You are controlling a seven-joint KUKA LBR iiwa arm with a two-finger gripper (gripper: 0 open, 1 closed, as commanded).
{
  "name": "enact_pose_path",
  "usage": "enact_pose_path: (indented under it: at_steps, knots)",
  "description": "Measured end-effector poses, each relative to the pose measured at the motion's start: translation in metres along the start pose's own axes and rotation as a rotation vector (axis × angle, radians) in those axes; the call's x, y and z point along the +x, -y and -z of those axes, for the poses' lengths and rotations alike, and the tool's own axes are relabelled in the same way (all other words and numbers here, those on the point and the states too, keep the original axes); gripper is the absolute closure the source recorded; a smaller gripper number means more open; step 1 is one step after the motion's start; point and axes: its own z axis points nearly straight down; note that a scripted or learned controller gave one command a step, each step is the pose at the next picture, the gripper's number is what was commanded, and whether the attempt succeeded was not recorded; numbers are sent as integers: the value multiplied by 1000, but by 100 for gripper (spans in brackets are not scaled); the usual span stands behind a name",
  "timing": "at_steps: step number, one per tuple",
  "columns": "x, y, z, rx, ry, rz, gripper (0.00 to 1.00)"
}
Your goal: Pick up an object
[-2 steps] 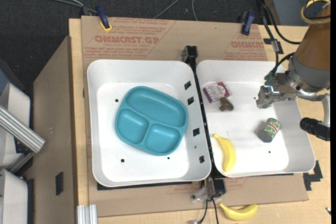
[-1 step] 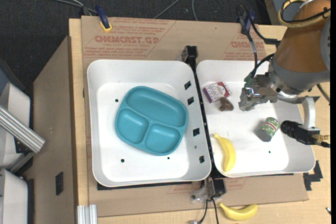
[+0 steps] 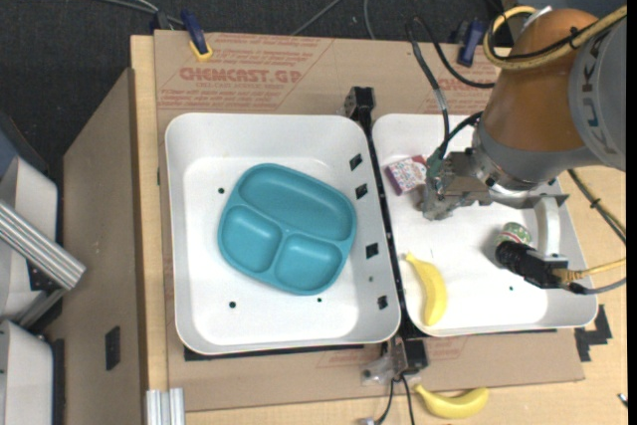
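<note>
1. The surface (image 3: 299, 65) is a brown board with red printed lettering, and it carries two shallow white bins side by side.
2. The arm (image 3: 542, 90), grey with an orange band, reaches in from the right and hangs over the right bin (image 3: 478, 314).
3. The left bin (image 3: 199, 294) holds a teal divided plate (image 3: 287, 228), lying flat near its middle.
4. The jaws (image 3: 438, 199) sit low in the upper left part of the right bin; whether they are wide or narrow cannot be told, as the wrist hides them.
5. A banana (image 3: 430, 288) lies in the right bin near its front left corner, below the jaws and apart from them.
6. A second banana (image 3: 456, 400) lies outside the bins on the front edge of the surface.
7. A small purple and white packet (image 3: 405, 173) lies just beside the jaws, on their left, near the divider between the bins.
8. A small green and white object (image 3: 516, 234) sits in the right bin, under the arm's black fitting.
</note>
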Motion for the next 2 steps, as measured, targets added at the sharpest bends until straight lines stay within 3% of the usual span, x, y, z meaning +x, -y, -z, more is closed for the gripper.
enact_pose_path:
  at_steps: [2]
  knots:
    - [109,11,2,0,1,1,100]
